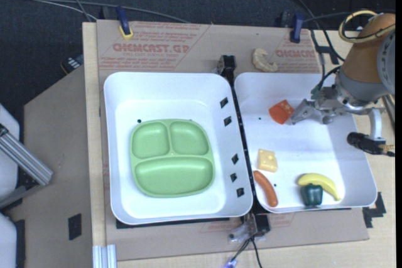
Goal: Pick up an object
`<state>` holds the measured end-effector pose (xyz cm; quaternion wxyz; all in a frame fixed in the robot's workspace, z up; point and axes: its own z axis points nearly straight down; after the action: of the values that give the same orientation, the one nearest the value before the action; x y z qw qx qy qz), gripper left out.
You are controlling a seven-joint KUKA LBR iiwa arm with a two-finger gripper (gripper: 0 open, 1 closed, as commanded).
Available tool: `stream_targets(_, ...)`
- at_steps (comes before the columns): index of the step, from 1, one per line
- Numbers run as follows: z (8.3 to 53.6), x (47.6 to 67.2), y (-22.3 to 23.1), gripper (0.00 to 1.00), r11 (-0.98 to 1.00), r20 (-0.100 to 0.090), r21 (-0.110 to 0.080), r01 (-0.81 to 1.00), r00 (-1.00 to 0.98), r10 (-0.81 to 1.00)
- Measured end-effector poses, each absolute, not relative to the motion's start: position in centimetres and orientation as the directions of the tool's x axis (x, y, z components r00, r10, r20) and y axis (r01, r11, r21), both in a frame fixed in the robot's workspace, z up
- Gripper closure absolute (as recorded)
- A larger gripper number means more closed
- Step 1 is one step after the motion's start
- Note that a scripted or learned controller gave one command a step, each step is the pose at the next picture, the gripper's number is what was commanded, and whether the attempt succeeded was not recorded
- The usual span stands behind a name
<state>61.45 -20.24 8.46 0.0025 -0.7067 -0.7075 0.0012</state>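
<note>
Camera view: tool (pixel 306 112) beside orange block (pixel 281 112).

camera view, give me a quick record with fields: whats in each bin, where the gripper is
left bin: green divided plate
right bin: orange block, yellow cheese piece, sausage, banana, green pepper
gripper: low over the right bin, just right of the orange block
held: nothing seen between the fingers
outside bins: pale object on the cardboard behind the right bin
</note>
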Motion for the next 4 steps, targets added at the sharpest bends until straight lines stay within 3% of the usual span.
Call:
stream_targets(1,9.9,61.6,-20.3,1.0,0.002,0.001,0.001,1.0,-0.002,1.0)
stream_targets(3,21.2,62.0,-21.1,1.0,0.001,-0.002,0.007,1.0,-0.001,1.0)
stream_targets(4,22.5,60.8,-16.2,1.0,0.005,0.003,-0.001,1.0,-0.005,1.0)
